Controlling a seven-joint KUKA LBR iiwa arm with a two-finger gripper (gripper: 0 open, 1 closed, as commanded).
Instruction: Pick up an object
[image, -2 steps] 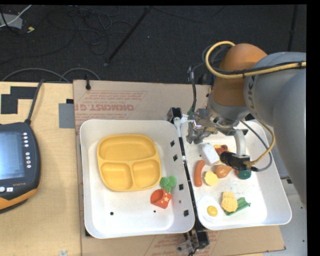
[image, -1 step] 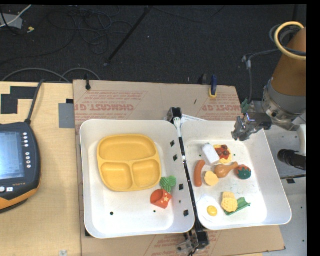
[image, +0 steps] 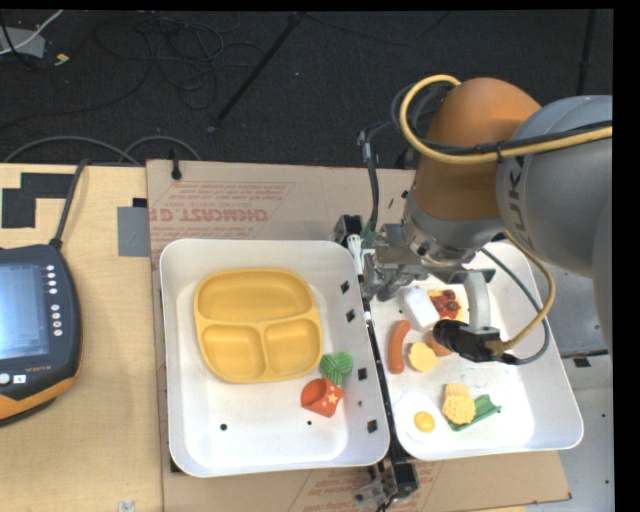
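Note:
My gripper (image: 408, 283) hangs low over the back left part of the right bin (image: 545, 400), mostly hidden under the orange wrist. Just below it lie a white block (image: 421, 307) and a red-topped toy piece (image: 446, 301). A red sausage (image: 398, 345) and a yellow wedge (image: 422, 357) rest a little nearer the front. A corn cob with green leaf (image: 462, 406) and a small yellow egg-like piece (image: 424, 421) sit at the bin's front. I see nothing lifted.
The left bin (image: 190, 420) holds a yellow divided plate (image: 258, 322), a green broccoli (image: 337, 365) and a red strawberry (image: 322, 397). A black cable and connector (image: 470, 340) trail from the wrist. A teach pendant (image: 30, 320) lies at far left.

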